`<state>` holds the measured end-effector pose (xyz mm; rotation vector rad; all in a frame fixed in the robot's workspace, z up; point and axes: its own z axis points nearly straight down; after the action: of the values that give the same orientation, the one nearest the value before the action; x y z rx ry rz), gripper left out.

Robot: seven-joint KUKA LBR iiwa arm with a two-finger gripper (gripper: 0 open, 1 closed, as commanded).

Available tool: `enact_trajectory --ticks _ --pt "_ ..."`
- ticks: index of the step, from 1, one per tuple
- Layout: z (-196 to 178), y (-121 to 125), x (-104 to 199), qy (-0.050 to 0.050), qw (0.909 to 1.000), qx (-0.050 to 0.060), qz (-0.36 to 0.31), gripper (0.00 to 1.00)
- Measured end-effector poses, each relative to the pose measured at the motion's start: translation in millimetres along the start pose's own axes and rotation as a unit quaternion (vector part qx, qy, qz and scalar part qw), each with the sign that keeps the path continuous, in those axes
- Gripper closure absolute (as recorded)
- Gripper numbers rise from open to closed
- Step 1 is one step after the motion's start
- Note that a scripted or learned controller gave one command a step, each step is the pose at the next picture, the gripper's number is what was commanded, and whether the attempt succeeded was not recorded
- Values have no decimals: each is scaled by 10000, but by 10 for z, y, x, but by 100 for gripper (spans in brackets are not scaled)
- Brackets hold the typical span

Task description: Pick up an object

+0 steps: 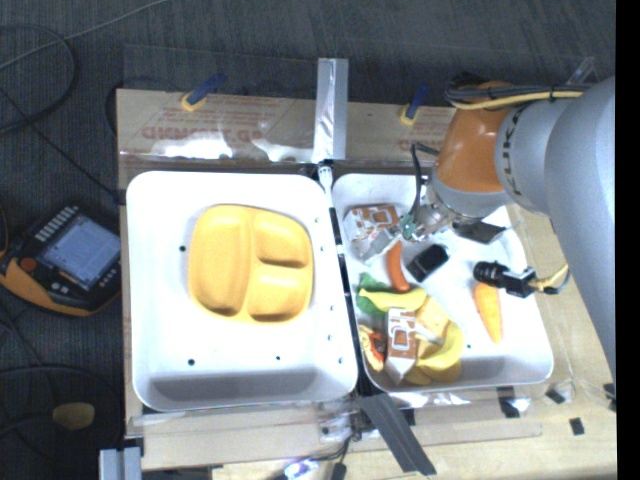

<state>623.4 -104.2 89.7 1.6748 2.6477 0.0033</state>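
The right bin (530, 363) holds a heap of things. A brown and white snack packet (370, 224) lies at its far left. Just in front of the packet are a red-orange pepper (397, 266) and a small black block (428, 261). An orange carrot (488, 310) lies towards the right. At the front are a yellow banana (443, 353), a green piece (377, 299) and a small printed carton (402, 332). My gripper (414, 225) reaches down into the far part of this bin, right beside the snack packet and just above the black block.
The left bin (160, 368) carries a yellow divided plate (250, 262). A raised divider (340, 268) runs between the two bins. The arm's grey and orange body (520, 158) hangs over the right bin's far right corner.
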Motion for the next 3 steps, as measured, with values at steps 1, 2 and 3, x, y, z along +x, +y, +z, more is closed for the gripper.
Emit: enact_trajectory --ticks 1,2,3 --pt "-2 -63 3 6 9998 -32 193 0" --pt "3 -29 -92 12 9843 -10 1764 0" --pt "-102 -18 -96 3 9844 -19 1761 100"
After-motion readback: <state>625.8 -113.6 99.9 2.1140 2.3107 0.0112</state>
